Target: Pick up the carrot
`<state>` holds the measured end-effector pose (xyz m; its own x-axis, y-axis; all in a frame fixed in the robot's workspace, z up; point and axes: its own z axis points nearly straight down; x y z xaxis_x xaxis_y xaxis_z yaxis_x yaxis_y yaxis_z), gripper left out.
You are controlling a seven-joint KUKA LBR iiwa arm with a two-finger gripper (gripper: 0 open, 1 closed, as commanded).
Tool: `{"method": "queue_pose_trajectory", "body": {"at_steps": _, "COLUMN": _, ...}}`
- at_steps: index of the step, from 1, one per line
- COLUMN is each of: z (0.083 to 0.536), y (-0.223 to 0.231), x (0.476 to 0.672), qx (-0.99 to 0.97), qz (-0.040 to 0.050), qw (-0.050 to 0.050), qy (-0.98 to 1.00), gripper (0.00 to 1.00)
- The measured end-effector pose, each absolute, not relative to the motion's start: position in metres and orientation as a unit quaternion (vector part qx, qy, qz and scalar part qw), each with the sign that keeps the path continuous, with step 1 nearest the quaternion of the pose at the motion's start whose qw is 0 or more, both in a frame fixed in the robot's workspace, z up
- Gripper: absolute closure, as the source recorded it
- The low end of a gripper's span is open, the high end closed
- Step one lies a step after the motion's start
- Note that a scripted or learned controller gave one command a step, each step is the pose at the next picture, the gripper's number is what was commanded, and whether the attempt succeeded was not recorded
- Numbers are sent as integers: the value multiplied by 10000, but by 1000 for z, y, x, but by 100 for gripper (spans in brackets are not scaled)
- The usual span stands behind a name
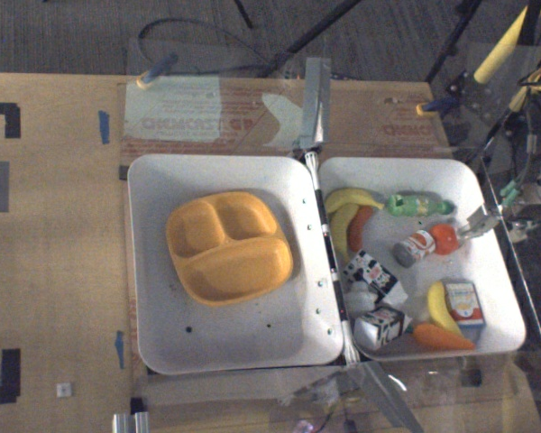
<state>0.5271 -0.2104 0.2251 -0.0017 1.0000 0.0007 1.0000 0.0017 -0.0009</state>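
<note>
Right bin (494,207) is crowded: red-capped can (421,244) lies just left of the pincer (481,220), green bottle (418,205) up-left, bananas (347,213) farther left by the bin divider. Carrot (442,336) sits well below the pincer, at the bin's near edge, w/ juice carton (465,301) and another banana (439,303) between. Pincer hangs at the bin's right side, nothing in its grasp; can't tell if released or clenched. Arm barely enters from the right.

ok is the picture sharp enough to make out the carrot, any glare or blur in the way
Camera view: soft overall, small labels unreadable, but the carrot reads clearly as an orange wedge at the right bin's near edge. Camera view: mild glare on the white bin floors, none on the carrot. Camera view: the gripper is blurred against clutter at the right rim.
</note>
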Motion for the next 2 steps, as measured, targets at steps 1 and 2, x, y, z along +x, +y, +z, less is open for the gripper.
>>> {"method": "queue_pose_trajectory", "body": {"at_steps": 1, "z": 142, "y": -177, "x": 620, "qx": -6948, "qz": 7, "qw": 10, "qy": -7192, "gripper": 0}}
{"method": "queue_pose_trajectory", "body": {"at_steps": 2, "z": 86, "y": -98, "x": 636, "qx": -7366, "qz": -11, "qw": -11, "qy": -6764, "gripper": 0}}
